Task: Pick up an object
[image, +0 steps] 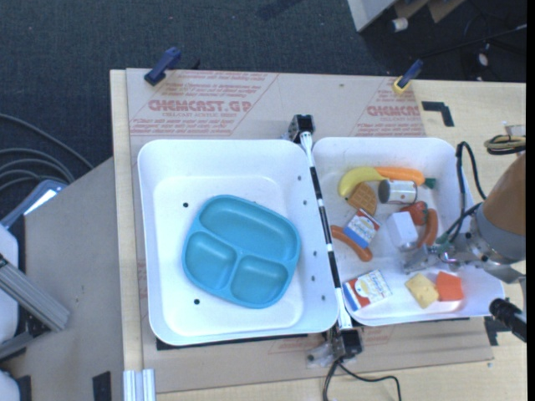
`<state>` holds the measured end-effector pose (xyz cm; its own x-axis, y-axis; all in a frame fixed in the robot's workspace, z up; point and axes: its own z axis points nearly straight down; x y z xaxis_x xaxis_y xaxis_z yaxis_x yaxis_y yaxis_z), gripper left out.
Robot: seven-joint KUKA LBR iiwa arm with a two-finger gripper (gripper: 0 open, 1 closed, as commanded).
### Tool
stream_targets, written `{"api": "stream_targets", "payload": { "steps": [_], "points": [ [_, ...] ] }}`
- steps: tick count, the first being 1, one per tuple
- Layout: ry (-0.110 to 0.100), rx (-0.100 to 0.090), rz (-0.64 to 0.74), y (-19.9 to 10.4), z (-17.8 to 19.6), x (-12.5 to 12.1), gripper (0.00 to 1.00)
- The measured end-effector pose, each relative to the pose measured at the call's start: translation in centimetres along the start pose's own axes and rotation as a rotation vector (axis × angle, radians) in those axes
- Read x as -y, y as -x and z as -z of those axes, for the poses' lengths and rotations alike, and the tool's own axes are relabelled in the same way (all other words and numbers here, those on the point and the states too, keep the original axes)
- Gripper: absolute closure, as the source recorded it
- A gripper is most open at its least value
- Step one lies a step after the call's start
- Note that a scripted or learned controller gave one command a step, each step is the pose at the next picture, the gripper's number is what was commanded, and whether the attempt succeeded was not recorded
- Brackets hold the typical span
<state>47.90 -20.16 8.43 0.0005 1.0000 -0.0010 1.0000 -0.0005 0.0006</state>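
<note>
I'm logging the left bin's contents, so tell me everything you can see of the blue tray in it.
The blue tray is a light blue, plastic-looking divided plate with rounded corners and three compartments: one long one on the far side, two smaller ones on the near side. It lies flat, right side up, turned slightly askew, on the floor of the left bin, roughly central. All three compartments look bare.

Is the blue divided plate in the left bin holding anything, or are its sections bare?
Bare. The blue divided plate lies flat in the left bin, and all three sections show only plain blue surface.
</note>
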Motion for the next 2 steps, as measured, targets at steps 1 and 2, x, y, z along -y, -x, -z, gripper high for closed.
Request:
{"api": "stream_targets", "payload": {
  "steps": [1, 2],
  "points": [
    [-0.005, -0.013, 0.006, 1.6, 0.0, -5.6, 0.00],
    [-0.001, -0.005, 0.005, 1.9, 1.0, -5.6, 1.00]
  ]
}}
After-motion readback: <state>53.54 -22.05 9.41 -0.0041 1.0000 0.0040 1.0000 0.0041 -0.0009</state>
